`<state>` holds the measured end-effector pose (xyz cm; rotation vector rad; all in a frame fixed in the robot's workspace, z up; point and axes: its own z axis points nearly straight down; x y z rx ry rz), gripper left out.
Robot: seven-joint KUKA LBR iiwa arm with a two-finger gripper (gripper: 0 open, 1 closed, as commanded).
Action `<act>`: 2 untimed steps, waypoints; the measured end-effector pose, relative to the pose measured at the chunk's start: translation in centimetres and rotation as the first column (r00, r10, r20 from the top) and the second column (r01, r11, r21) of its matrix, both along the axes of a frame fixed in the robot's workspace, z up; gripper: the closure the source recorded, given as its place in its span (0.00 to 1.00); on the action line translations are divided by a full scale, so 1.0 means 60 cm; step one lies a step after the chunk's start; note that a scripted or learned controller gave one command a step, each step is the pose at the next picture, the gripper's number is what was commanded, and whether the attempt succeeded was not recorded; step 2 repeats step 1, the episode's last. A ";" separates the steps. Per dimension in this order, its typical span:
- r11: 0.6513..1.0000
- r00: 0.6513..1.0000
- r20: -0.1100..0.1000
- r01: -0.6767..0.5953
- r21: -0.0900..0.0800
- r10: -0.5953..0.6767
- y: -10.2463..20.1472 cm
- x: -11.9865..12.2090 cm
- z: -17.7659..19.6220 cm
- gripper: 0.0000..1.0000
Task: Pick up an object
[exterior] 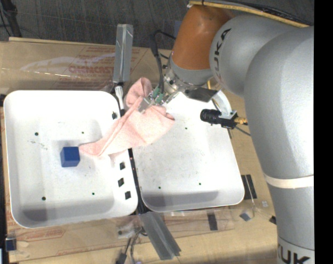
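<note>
**Pink cloth gripped above the divide between the bins**

From my remote seat I see the grey arm with its orange band (196, 34) reaching in from the right, and its two-finger gripper (157, 98) sits near the far edge of the right shallow white bin (210, 175). The fingers are pinched on a soft, crumpled pink cloth (138, 125): a bunch of fabric rises up around them. From there the cloth hangs down and to the left, draping across the dividing rims, and its lower tip lies inside the left shallow white bin (23, 147). A small blue cube (70, 156) rests on the floor of that left bin, just beside the cloth's tip; I cannot tell whether the two touch. Both bins stand on a brown cardboard sheet (56, 65) that covers the bench.
</note>
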<state>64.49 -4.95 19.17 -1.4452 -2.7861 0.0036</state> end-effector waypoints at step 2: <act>1.000 1.000 0.004 -0.009 0.000 0.009 0.003 -0.045 0.095 1.00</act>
